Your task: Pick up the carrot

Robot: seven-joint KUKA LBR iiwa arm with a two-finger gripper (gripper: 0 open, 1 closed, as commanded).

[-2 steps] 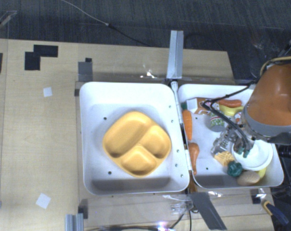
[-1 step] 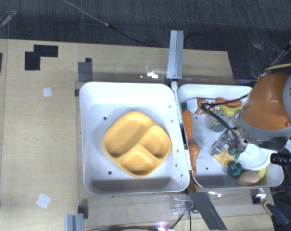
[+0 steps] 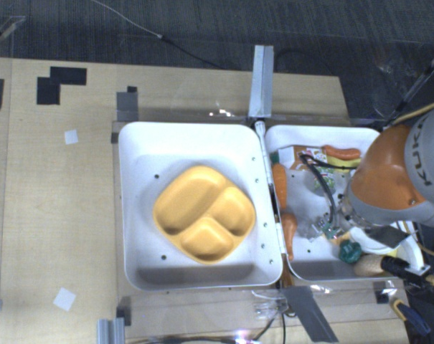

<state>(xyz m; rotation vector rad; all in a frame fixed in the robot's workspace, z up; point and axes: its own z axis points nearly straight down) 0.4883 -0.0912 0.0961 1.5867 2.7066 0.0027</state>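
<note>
The carrot [image 3: 279, 185] is a slim orange piece lying lengthwise against the left wall of the right bin [image 3: 324, 269]. A second, similar orange piece [image 3: 290, 233] lies just below it along the same wall. The arm reaches in from the right, its orange band [image 3: 385, 174] over the bin's right half. My gripper [image 3: 326, 223] points down and left into the middle of the bin, to the right of the lower orange piece and apart from it. Cables and the wrist hide much of it.
The left bin [image 3: 138, 156] holds a yellow divided plate [image 3: 204, 212]. In the right bin, a hot-dog toy [image 3: 342, 153] lies at the back, with a green item [image 3: 350, 251] and a beige item [image 3: 369, 265] at the front right. A metal post [image 3: 262, 84] stands behind the bins.
</note>
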